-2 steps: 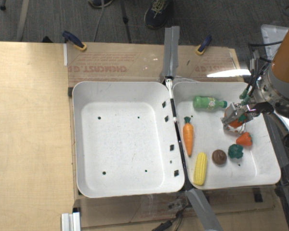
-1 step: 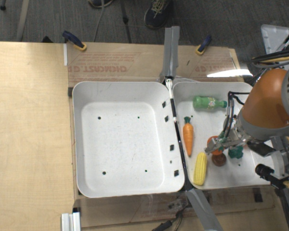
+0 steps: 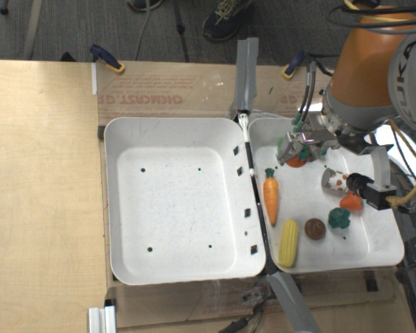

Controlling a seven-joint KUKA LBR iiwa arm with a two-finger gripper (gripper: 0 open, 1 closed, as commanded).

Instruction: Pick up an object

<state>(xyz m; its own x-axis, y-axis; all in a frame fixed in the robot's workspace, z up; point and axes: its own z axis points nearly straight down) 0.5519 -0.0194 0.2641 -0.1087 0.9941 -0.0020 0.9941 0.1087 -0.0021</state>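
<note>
My gripper (image 3: 296, 151) hangs over the back left part of the right bin (image 3: 374, 255), reaching in from the right. A small red-orange object (image 3: 297, 162) shows directly beneath it, partly hidden by it; whether it is held or lying on the bin floor is unclear. An orange carrot (image 3: 270, 194) lies just in front and to the left of the gripper. A yellow corn cob (image 3: 288, 242) lies near the bin's front left corner.
The right bin also holds a brown round piece (image 3: 315, 228), a green piece (image 3: 340, 218), an orange piece (image 3: 351, 201) and a white spotted piece (image 3: 335, 180). The left bin (image 3: 125, 207) sits beside it across a narrow divider. Cables hang by the arm on the right.
</note>
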